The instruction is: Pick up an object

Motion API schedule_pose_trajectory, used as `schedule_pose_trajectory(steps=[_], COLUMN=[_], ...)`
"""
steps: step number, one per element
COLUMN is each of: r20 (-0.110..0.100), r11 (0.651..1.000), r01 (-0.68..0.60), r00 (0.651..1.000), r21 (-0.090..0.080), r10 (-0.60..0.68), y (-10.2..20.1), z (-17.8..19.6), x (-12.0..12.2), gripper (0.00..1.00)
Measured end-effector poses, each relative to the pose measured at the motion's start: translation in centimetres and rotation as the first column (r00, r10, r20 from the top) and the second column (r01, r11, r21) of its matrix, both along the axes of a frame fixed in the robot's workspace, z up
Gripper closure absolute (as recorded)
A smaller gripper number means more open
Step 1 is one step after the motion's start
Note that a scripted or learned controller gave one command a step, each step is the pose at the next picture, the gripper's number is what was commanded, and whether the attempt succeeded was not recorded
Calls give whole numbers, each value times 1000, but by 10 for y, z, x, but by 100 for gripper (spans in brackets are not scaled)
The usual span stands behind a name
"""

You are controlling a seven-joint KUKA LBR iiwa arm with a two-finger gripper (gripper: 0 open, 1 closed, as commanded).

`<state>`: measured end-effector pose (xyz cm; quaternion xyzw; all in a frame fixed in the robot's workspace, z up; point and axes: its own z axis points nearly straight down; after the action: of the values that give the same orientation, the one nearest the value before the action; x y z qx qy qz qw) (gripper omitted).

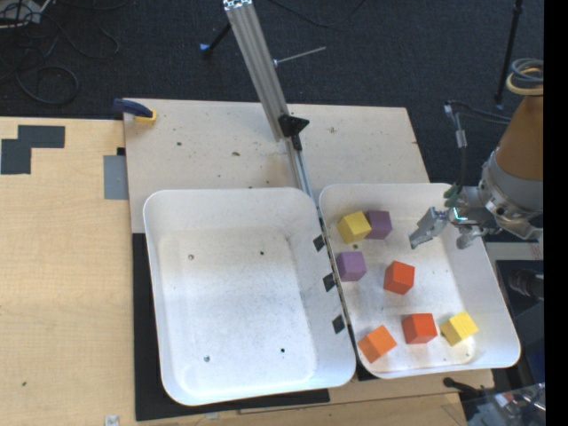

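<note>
Your claw (pixel 441 229) hangs over the right white plastic bin (pixel 497 327), fingers apart, gripping nothing; the small red wooden cube (pixel 399 277) sits just below-left of it.

No words, labels, brand marks or numbers can be read anywhere; the only marking is a small black-and-white checker pattern (pixel 237 1) capping the aluminium rail (pixel 262 65).

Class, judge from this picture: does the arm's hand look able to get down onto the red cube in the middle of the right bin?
Probably yes. The hand sits over the right bin, just up and right of the red cube, which stands apart from the purple cube with nothing over it.
</note>
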<state>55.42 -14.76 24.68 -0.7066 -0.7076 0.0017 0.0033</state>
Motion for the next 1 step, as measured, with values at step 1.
schedule_pose_trajectory(steps=[1], r20=[4], r11=[1000], r01=[2], r00=[1000], r21=[-1], r10=[-2], y=[-1], z=[2], x=[1], gripper=[0])
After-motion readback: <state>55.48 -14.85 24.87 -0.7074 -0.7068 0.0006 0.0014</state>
